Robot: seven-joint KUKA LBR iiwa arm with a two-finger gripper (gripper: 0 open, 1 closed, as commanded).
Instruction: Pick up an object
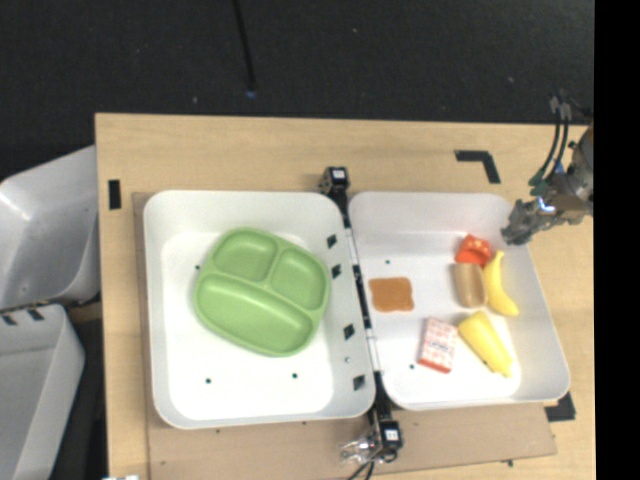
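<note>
Curved yellow banana (501, 288) lies in right bin (400, 218); fingers (522, 222) state unclear

The pale wooden tabletop (250, 153) looked matt. Both shallow white plastic bins (170, 368) (420, 218) were smooth with a soft sheen. The green divided plastic plate (262, 291) looked smooth, and the yellow plastic banana (499, 286) glossy.
</note>
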